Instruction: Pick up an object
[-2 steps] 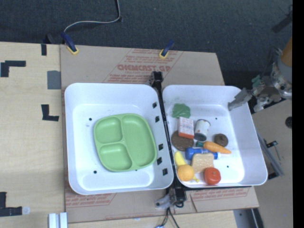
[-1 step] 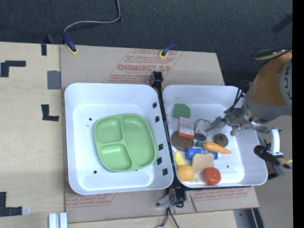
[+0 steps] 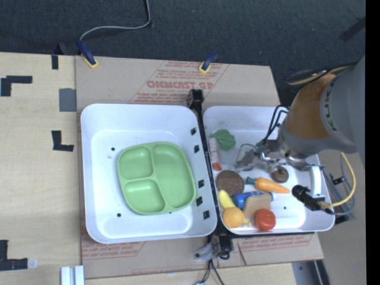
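The right bin point(image 3: 297, 119) holds a heap of toy food. Near its front are a carrot point(image 3: 271, 186), a round brown cookie point(image 3: 230, 181), a yellow banana point(image 3: 225, 198), an orange point(image 3: 233, 218), a red tomato point(image 3: 265, 219) and a slice of bread point(image 3: 257, 203). A green leafy piece point(image 3: 224, 139) lies near the back left. My gripper point(image 3: 249, 157) hangs low over the middle of this bin, just behind the cookie and the carrot and right of the green piece. I see nothing clearly held in it.
The left bin point(image 3: 98, 159) holds a green divided plate point(image 3: 156, 177). A small brown piece point(image 3: 279, 173) and a blue piece point(image 3: 240, 199) also lie in the right bin. The grey arm with its orange band point(image 3: 309, 114) covers that bin's right side.
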Available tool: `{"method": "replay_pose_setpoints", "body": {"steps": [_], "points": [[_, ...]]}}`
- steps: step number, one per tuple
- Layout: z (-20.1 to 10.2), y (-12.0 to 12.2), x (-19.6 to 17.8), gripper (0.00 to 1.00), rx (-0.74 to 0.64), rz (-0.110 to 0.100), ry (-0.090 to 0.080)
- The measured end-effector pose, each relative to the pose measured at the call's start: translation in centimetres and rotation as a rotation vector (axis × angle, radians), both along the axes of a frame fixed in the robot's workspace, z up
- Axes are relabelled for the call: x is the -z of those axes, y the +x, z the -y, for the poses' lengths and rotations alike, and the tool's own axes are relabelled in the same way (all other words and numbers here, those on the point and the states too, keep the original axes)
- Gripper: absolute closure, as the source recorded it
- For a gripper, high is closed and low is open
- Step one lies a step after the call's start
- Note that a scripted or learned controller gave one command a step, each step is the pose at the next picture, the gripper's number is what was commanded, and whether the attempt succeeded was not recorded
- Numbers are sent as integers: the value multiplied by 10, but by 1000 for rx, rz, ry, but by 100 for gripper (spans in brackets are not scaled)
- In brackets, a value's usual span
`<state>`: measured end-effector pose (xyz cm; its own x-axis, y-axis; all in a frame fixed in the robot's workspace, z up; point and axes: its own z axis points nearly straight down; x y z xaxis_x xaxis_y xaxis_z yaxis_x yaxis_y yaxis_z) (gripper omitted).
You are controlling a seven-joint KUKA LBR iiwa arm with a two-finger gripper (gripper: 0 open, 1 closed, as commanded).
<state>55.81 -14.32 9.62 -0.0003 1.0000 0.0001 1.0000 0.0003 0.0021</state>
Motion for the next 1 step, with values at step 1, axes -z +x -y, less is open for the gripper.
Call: {"method": "replay_pose_setpoints", "body": {"steps": [1], "points": [[-11, 49, 9, 0, -2, 3, -2]]}}
